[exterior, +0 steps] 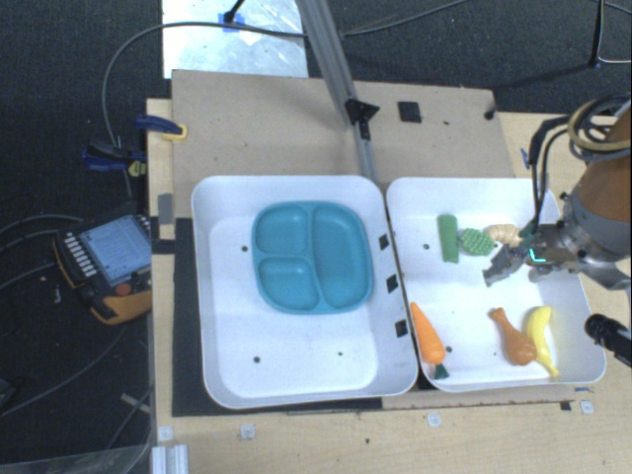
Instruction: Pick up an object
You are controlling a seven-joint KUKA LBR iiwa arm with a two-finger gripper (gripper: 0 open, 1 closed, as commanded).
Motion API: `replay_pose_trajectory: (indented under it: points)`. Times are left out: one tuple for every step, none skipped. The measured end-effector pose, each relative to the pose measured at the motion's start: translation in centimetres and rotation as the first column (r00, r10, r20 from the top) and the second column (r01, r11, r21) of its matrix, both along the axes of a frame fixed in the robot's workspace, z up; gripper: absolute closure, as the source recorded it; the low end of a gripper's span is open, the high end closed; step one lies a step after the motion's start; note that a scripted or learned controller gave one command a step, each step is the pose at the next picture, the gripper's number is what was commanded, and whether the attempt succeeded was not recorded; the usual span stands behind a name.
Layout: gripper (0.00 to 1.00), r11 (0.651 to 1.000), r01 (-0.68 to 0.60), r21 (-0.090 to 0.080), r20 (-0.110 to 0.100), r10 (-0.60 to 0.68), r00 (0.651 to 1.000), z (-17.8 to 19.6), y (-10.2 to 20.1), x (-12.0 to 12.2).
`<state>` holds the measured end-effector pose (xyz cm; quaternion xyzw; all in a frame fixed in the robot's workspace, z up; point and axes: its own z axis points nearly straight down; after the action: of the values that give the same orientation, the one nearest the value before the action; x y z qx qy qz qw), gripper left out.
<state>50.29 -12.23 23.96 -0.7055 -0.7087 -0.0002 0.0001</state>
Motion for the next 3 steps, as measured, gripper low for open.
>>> replay_pose_trajectory:
  points:
    - [0.0,1.0,0.0,0.0,0.001,0.0,1.0,0.1,0.0,0.0]
    - [0.0,1.0,0.003,0.0,-0.002,-0.003,1.0,-4.4,0.4,0.7]
    - [0.0,1.0,0.004,0.001,-0.004,-0.004,1.0,-10.6,0.8,0.4]
